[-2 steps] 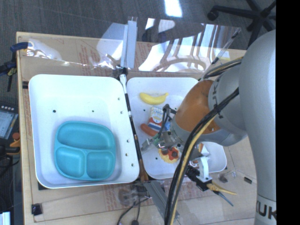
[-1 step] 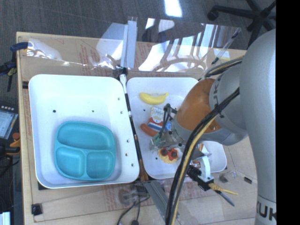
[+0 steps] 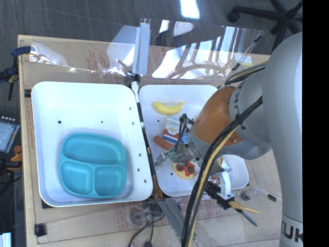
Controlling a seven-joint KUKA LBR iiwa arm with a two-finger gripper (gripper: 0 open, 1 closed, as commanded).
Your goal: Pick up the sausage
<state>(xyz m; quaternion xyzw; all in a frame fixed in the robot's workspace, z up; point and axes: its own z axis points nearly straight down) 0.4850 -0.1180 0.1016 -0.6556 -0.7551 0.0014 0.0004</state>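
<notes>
A wooden bench carries two shallow white bins side by side, with dark carpet and a chair base beyond it. The left bin holds a teal divided plate. The right bin holds the task items and serves as the landmark below.

The sausage lies in the right bin, left of centre, close to the wall that divides the bins. Its long axis runs roughly left to right with a slight downward slope toward the right. One end passes under the arm, so its full length is not visible.

The end effector sits low in the centre of the right bin, just right of the sausage and touching or nearly touching it. The orange wrist band covers most of the tool; whether the fingers are apart or together, and whether anything is between them, cannot be told.

Surrounding items in the right bin:
- A banana near the far wall, clear of the sausage.
- A small white packet just beyond the sausage, probably the closest obstruction.
- A yellow and red toy food toward the near wall, below the end effector.
</notes>
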